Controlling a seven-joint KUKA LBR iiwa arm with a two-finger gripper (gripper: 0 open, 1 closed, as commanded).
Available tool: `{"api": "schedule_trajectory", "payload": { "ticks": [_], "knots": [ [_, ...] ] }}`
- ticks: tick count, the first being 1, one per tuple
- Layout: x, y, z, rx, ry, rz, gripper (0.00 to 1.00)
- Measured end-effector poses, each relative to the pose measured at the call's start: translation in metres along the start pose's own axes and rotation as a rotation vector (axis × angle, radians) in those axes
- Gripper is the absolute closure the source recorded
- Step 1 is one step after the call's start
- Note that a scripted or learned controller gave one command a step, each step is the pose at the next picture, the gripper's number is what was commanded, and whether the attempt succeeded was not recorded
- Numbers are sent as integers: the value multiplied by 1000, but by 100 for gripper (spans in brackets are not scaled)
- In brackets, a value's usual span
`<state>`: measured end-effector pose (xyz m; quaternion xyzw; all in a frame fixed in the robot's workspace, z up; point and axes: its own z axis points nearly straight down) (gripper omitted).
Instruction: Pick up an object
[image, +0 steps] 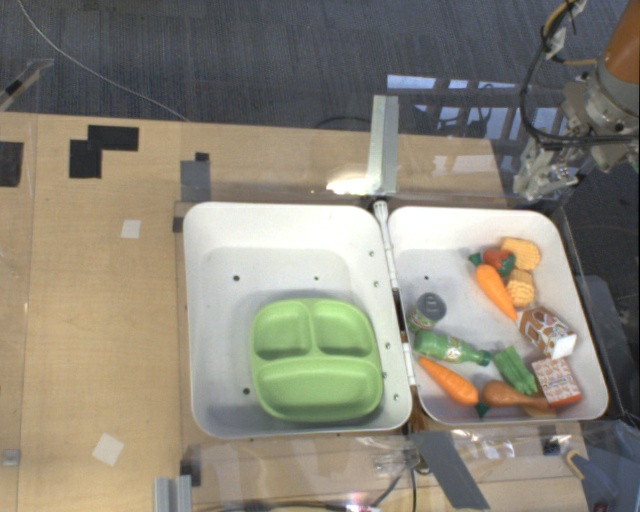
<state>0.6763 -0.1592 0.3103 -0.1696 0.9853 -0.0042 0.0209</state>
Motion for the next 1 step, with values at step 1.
{"api": "schedule_trajectory", "payload": {
  "ticks": [1],
  "knots": [
    [-3, 0, -14, 4, -12, -1, 100]
  ]
}}
